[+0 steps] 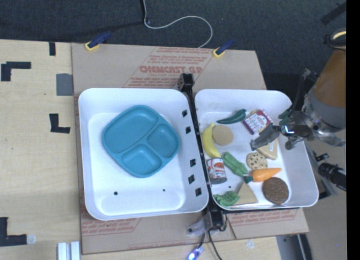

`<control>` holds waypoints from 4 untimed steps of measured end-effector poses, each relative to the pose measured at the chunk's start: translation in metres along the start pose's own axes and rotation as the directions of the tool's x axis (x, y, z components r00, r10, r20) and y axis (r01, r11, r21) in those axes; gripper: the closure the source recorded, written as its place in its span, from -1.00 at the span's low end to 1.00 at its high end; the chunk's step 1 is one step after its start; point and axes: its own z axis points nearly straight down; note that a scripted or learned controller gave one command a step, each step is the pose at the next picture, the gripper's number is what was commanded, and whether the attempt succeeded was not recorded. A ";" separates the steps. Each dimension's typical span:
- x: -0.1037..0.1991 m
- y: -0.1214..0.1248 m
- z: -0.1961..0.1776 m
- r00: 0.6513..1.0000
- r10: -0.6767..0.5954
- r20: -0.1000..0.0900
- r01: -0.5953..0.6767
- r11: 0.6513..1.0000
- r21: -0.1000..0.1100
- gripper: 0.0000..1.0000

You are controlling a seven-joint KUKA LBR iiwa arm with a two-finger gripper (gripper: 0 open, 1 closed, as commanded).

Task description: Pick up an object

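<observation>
Round brown cookie (275,190) sits at the right bin's (308,197) near edge — I see the fingers (263,139) spread, empty, poised over the cheese wedge (269,152).

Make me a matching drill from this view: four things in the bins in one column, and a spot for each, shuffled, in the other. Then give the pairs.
Things:
1. blue tray
2. banana
3. brown cookie
4. carrot

Spots:
A. near corner of the right bin, on the arm's side
B. in the left bin
C. by the divider wall in the right bin
D. just above the brown cookie in the picture

Pairs: 1-B, 2-C, 3-A, 4-D
</observation>
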 end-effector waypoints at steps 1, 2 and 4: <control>0.024 -0.001 -0.202 1.000 -0.003 0.003 0.004 1.000 -0.018 -1.00; 0.024 -0.001 -0.203 1.000 -0.002 0.002 0.002 1.000 0.000 1.00; 0.163 -0.002 -0.146 1.000 -0.008 0.000 0.008 1.000 0.003 1.00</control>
